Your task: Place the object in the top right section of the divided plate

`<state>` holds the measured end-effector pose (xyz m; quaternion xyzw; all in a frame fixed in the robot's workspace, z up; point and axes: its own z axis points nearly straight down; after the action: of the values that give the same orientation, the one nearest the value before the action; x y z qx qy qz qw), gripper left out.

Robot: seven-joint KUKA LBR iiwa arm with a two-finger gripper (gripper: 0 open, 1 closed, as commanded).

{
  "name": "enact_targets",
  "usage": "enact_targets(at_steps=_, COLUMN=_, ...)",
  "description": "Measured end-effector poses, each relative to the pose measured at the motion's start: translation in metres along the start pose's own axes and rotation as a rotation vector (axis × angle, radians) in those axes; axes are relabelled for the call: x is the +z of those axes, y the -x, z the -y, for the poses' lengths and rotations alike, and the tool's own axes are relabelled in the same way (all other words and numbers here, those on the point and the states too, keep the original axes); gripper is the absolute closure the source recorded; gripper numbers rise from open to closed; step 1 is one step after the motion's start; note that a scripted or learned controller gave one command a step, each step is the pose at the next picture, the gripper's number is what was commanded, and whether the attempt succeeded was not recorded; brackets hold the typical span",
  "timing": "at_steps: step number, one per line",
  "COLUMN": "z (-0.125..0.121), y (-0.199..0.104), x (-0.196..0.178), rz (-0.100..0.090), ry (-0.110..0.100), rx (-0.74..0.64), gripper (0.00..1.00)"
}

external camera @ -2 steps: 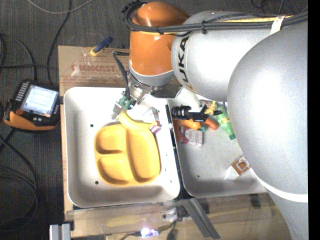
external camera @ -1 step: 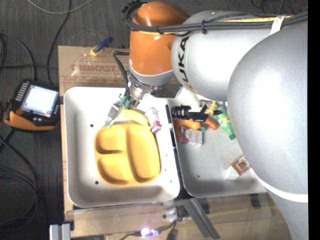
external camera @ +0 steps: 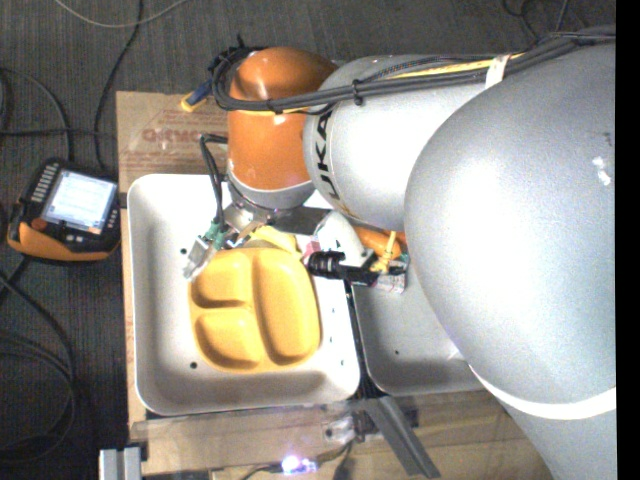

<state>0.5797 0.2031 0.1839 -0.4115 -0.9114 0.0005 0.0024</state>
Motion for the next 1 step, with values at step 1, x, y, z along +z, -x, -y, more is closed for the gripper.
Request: enact_targets(at_steps=1, z=0.0448, y=-0.0348, x=0.0822, rz=0.001, ry=0.008, rx=0.083, gripper=0.00)
